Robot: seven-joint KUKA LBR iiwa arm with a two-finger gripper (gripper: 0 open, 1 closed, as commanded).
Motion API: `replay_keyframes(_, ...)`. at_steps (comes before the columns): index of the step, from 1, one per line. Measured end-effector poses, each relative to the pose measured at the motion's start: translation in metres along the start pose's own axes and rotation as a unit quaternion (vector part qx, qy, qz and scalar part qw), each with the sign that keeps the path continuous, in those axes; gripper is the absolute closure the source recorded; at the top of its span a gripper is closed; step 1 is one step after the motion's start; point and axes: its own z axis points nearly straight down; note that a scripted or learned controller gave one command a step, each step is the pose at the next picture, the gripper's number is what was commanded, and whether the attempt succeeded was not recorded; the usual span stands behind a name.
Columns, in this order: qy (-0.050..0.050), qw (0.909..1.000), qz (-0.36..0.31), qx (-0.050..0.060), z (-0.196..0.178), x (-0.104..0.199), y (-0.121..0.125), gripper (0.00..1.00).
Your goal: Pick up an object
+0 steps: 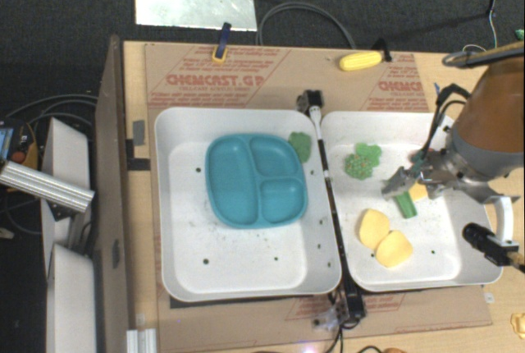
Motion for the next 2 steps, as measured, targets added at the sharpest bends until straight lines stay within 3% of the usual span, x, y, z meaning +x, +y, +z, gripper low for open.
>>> replay_keyframes(1, 0.0, 1.0, 0.002, -0.001, 0.113, -0.014, 0.004, 0.0)
replay_keyframes(2, 0.001, 1.0, 0.001, 0.002, 0.114, 0.015, -0.031, 0.0)
